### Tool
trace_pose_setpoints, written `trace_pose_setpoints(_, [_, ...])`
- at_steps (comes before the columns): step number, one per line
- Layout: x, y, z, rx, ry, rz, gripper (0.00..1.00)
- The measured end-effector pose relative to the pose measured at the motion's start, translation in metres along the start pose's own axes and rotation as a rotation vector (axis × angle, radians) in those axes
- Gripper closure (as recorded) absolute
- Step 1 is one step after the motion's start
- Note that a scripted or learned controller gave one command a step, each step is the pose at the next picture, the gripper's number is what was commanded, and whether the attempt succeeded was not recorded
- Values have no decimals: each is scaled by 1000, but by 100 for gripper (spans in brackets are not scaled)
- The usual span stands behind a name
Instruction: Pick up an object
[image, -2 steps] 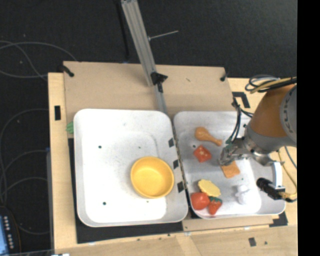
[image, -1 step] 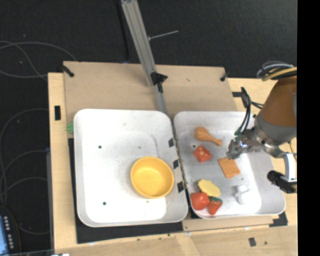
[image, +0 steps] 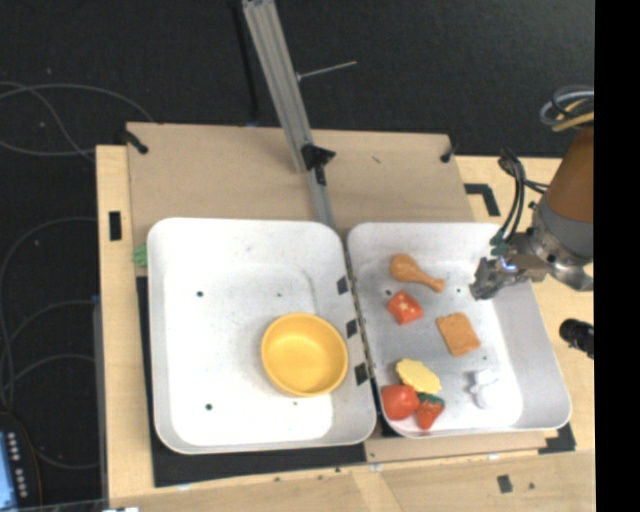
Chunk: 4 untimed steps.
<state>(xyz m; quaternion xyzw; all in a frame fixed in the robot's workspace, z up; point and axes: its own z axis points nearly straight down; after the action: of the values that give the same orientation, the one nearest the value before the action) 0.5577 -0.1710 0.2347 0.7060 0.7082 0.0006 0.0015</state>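
While the gripper (image: 487, 281) hovers over the right bin (image: 520, 330) (grip state indiscernible), the nearest object — a drumstick (image: 414, 270) — lies just left, long axis running left-right.

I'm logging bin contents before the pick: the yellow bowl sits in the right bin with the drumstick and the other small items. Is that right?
Not quite. The camera view shows the yellow bowl alone in the left bin. The drumstick and the other small items do lie in the right bin, where the claw hangs over the upper right part.
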Motion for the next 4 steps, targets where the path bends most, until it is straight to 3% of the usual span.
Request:
trace_pose_setpoints(1, [-1, 1, -45, 1, 0, -1, 100])
trace_pose_setpoints(4, [143, 0, -9, 2, 1, 1, 100])
